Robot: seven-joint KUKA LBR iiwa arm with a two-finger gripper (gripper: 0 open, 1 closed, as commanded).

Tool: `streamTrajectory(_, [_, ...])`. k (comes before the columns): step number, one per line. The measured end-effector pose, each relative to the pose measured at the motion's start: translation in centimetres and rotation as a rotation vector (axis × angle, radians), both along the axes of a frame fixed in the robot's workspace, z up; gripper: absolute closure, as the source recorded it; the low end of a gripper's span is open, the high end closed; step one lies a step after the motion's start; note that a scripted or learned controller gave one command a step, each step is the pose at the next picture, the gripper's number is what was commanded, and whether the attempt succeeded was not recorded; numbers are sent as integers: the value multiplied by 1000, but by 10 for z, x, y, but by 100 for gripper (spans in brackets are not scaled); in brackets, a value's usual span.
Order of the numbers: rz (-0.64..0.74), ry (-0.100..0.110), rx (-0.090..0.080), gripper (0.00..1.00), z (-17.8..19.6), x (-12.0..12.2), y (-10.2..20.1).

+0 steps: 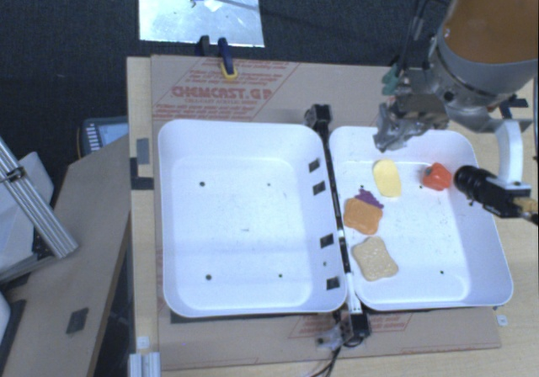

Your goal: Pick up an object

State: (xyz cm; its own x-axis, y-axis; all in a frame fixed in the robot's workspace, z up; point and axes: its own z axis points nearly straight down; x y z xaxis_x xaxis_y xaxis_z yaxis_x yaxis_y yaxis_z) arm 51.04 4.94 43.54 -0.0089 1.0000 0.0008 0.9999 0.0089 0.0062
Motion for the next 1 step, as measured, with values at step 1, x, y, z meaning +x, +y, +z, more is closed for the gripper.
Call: streamTrajectory(1, [3, 1, 3, 100, 36, -25, 72])
